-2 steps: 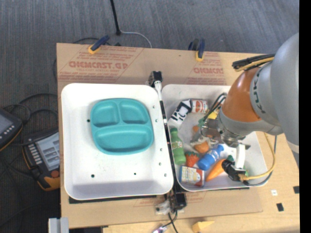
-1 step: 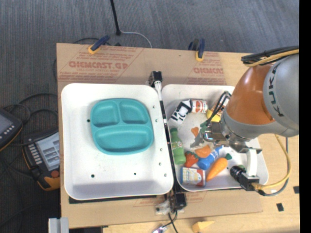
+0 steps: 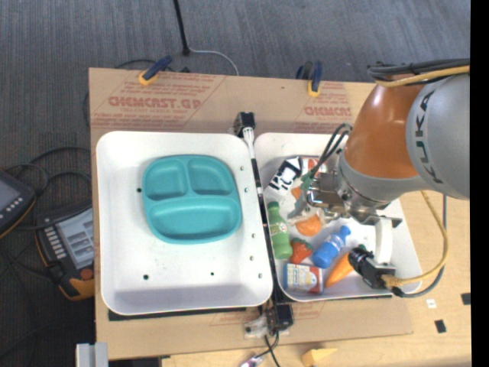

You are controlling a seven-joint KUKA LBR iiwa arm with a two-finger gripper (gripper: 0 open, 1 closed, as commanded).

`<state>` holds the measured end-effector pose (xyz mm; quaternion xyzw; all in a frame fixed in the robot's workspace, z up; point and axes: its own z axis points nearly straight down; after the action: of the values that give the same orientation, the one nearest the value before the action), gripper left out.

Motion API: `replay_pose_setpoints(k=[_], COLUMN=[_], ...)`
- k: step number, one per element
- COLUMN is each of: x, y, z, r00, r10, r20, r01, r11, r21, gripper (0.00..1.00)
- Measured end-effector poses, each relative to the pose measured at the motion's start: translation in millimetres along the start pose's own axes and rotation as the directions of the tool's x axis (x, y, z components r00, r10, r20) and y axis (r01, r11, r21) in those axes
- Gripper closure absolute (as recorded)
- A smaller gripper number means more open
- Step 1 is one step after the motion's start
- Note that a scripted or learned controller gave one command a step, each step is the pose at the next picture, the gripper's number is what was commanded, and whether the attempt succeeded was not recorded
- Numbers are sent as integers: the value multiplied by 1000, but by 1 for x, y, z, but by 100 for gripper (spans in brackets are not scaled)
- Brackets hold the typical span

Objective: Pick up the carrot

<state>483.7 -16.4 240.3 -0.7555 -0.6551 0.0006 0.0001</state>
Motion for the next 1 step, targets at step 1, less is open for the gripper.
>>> replay_pose_setpoints(k=[1], x=[49], y=[53], z=[-6], r00=[998], r10=[-58], r20=[0], r01=[58], r11=[998], r21=[0], gripper=[100])
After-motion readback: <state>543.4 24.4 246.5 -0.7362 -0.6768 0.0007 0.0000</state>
